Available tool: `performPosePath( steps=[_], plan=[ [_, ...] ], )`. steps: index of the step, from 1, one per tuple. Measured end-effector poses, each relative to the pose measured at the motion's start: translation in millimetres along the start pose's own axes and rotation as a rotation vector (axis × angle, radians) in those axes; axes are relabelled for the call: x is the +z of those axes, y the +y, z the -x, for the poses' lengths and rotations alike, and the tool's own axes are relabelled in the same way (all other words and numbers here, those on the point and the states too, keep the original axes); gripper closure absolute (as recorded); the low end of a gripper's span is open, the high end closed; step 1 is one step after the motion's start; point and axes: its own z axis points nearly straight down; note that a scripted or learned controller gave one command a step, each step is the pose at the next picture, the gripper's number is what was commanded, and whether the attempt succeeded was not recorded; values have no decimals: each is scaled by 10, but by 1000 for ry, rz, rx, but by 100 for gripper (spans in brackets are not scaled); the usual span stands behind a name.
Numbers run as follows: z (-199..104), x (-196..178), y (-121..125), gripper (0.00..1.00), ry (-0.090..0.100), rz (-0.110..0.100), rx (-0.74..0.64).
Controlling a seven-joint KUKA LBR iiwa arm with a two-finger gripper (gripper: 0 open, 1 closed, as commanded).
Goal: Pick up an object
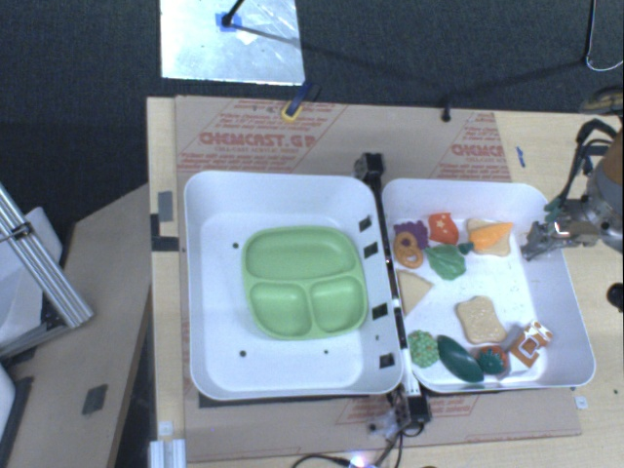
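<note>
The gripper (542, 242) hangs at the 3 o'clock rim of the right bin (565, 310), low over the wall and clear of the food. From where I stand I cannot tell how it is set, and I see nothing in it.

The pickable things all lie in that bin. Nearest the gripper, toward 9 o'clock from it, is the cheese (490, 236), with the tomato (443, 227) just beyond. The green leaf (448, 261) sits just below those two, and the purple piece (410, 234) and pretzel ring (409, 253) touch each other at the bin's 10 o'clock. The toast (478, 319) lies near the middle with bare floor around it. At 6 o'clock the broccoli (422, 347), dark cucumber (457, 358) and a small orange box (529, 342) crowd together.

My worries, as guesses:
- The gripper is right at the bin wall, so a straight drop could strike the rim.
- The cheese and toast look flat and may slip out or get pushed along instead of lifted.
- In the 6 o'clock cluster a grab could nudge the neighbours or catch two at once.

The left bin (210, 261) holds only a green tray (297, 281), well apart from the arm.
</note>
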Motion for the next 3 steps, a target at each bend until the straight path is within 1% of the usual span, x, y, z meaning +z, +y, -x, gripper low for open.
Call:
performPosePath(
  steps=[1, 2, 3],
  plan=[
    [-526, -94, -23, 100, 3, -3, -5],
    [-1044, 12, -53, 100, 3, -3, -3],
    [-1576, -93, -172, 100, 4, -3, -5]
  ],
)
